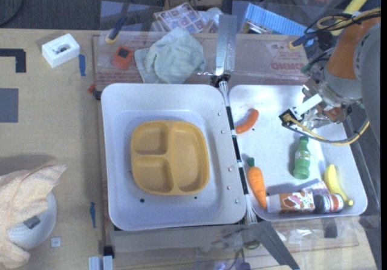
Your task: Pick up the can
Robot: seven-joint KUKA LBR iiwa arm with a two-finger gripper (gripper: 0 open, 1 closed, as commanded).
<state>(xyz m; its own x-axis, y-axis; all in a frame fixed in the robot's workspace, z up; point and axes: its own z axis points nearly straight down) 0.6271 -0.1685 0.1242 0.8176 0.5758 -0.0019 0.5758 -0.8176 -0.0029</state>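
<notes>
1. Nearest the camera, at the 6 o'clock rim of the right bin point(357, 197), the can point(305, 202) is lying on its side: a cylinder with an orange-and-white printed label and a dark end pointing toward 3 o'clock.
2. The pincer point(302, 118) is hanging over the right bin's 1 o'clock area, below the grey arm point(369, 63) with its orange band; whether it is spread or closed I cannot tell, and nothing is showing gripped in it.
3. The can is sitting toward 6 o'clock from the pincer, well apart from it, with a green bottle point(301, 157) standing between them.
4. The green bottle is looking like glossy plastic, its cap pointing toward the pincer and lying just beneath it.
5. A yellow banana point(334, 183) is curving just at 2 o'clock of the can's dark end.
6. An orange carrot point(257, 185) with a green top is lying along the bin's 9 o'clock wall, its tip near the can's pale end.
7. A smooth sausage point(247, 121) is lying slanted at 9 o'clock of the pincer.
8. The left bin point(115, 202) is carrying a matte yellow divided plate point(170, 157) with three compartments.
9. On the table point(42, 123), a crumpled pale green cloth point(172, 57) is lying at 12 o'clock of the left bin.
</notes>
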